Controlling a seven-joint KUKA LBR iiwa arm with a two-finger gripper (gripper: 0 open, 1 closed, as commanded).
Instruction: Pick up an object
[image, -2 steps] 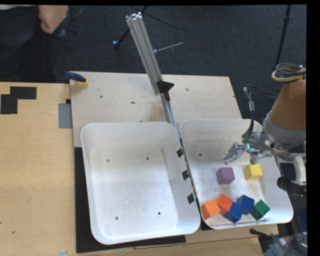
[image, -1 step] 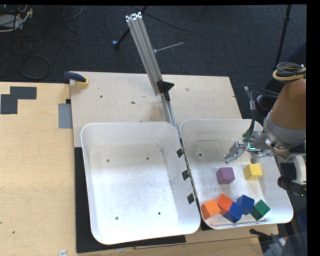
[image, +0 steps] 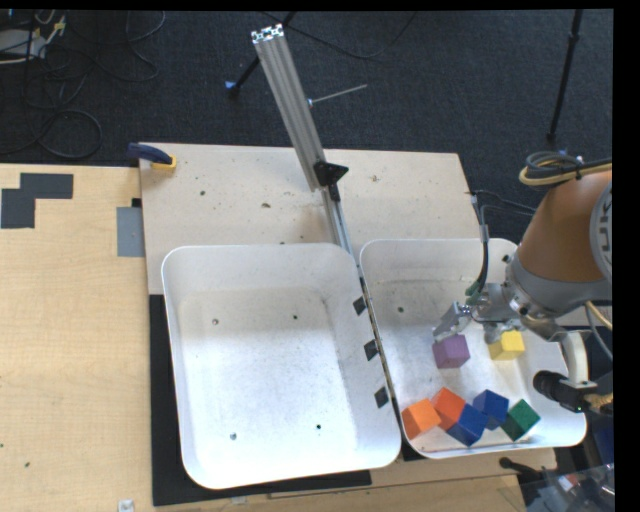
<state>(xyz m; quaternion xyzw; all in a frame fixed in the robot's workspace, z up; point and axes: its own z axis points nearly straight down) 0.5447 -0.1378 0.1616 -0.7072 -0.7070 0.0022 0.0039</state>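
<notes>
Hovering over purple cube (image: 452, 350), fingers (image: 462, 312) (grip state unclear), wrist partly hidden.

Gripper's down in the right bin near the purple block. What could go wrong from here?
The gripper sits between the purple block and the yellow block, so closing may nudge one aside and grasp nothing. The bin wall is close behind, limiting approach. The blocks clustered at the front edge could jostle if it sweeps forward.

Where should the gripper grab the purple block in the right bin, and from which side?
Take the purple block from above, closing on two opposite flat side faces. It sits flat and apart from the other blocks, with bare bin floor around it, so fingers likely fit on either side. The gripper is already just above it.
</notes>
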